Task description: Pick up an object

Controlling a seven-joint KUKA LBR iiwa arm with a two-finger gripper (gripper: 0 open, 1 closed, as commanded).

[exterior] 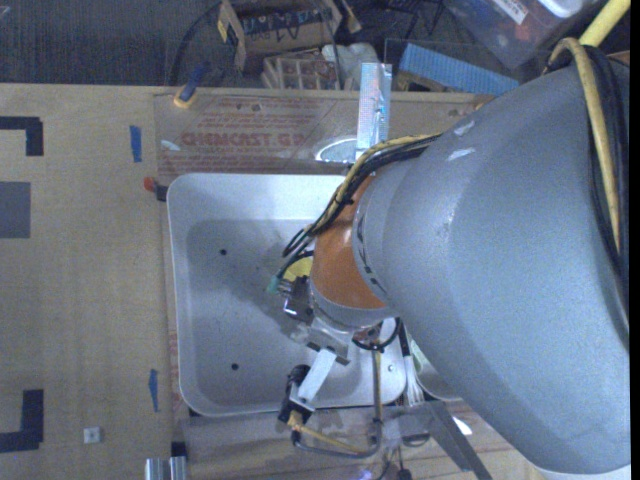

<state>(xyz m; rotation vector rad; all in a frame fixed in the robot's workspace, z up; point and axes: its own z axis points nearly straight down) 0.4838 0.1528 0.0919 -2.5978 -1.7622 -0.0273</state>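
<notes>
arm (480, 268) in from right, wrist low over left bin (200, 208), near-right part, likely set for a grab | gripper (298, 313) aimed down into bin; open or closed: cannot tell, wrist blocks it | object: hidden, probably under wrist

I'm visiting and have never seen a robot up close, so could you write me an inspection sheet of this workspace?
surface: pale wooden bench bearing a shallow white plastic bin; the large grey arm covers the view's right side.
job's things: nothing seen on the bin's visible floor.
clutter: blue tape strips and black square markings on the bench.
grippers: gripper low over the bin, under the orange band.
cables: yellow cable running along the arm.
surroundings: cardboard sheet with red lettering, wooden crate behind.
</notes>
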